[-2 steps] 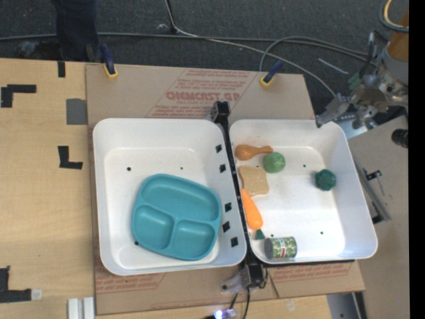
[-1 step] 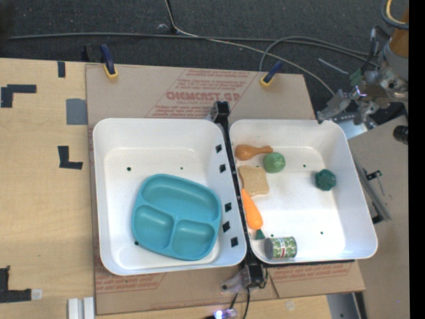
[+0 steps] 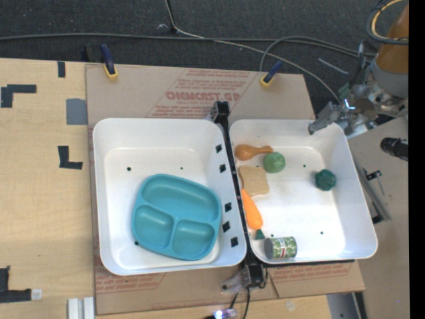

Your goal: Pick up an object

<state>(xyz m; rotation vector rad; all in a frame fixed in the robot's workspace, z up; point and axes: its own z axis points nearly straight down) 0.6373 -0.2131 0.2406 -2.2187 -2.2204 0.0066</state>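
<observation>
My gripper [image 3: 339, 123] hovers over the far right corner of the right bin [image 3: 345, 241], fingers spread open with nothing between them. Several small objects lie in that bin. A dark green lump [image 3: 325, 179] lies nearest the gripper, a little below it. Further left are a light green ball [image 3: 274, 162], an orange-brown drumstick-shaped piece [image 3: 252, 151], a tan bread slice [image 3: 254, 180] and an orange carrot [image 3: 251, 209] along the left wall. A small can [image 3: 281, 247] with a green label lies on its side at the front edge.
The left bin [image 3: 106, 178] holds a blue divided plate [image 3: 176, 216]. A black divider [image 3: 227, 171] runs between the two bins. Cables [image 3: 292, 45] trail across the dark floor behind the bench. The arm's orange band [image 3: 392, 28] is at the top right.
</observation>
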